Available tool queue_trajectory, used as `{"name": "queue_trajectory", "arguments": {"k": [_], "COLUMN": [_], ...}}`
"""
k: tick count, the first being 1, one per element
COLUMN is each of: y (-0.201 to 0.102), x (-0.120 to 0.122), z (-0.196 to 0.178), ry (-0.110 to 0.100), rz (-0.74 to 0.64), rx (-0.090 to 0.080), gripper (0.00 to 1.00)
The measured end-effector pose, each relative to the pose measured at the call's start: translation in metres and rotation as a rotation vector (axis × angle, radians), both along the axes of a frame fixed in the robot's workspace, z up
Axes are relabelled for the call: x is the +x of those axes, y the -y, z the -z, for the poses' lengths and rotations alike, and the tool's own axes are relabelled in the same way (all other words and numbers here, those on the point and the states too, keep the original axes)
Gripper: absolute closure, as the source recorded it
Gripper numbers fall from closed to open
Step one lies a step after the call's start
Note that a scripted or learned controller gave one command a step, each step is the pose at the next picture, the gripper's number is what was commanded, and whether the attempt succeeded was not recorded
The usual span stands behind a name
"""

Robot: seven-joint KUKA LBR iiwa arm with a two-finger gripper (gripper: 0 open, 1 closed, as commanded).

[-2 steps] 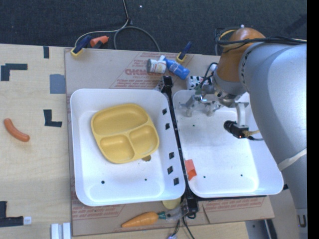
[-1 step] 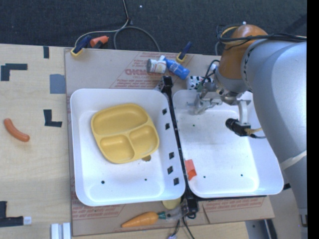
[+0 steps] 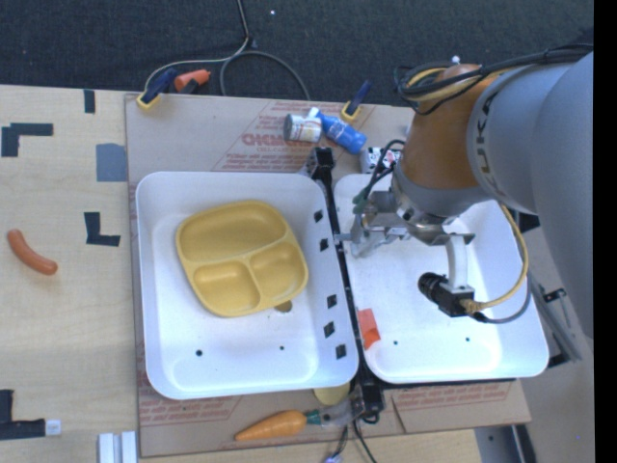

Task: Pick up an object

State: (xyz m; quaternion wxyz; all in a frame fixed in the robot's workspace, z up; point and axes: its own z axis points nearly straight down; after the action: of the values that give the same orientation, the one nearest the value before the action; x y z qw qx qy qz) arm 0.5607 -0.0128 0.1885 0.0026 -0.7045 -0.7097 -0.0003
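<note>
A carrot (image 3: 273,424) lies on the cardboard at the front edge, just below the left bin (image 3: 159,258), which holds a yellow divided plate (image 3: 241,257) tilted slightly in its middle. Beside it, the right bin (image 3: 501,355) has a small orange piece (image 3: 368,328) at its left wall, and the arm (image 3: 463,152) hangs over it with the gripper (image 3: 371,228) low near that wall; I cannot tell how its jaws stand. Farther back, a blue-and-white tube (image 3: 328,128) rests on the cardboard, and a sausage (image 3: 32,253) lies well off to the left.
</note>
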Motion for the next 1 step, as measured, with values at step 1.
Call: {"name": "queue_trajectory", "arguments": {"k": [1], "y": [0.0055], "x": [0.0039], "z": [0.0047], "ry": [0.001], "rz": [0.006], "rx": [-0.004], "gripper": [0.0]}}
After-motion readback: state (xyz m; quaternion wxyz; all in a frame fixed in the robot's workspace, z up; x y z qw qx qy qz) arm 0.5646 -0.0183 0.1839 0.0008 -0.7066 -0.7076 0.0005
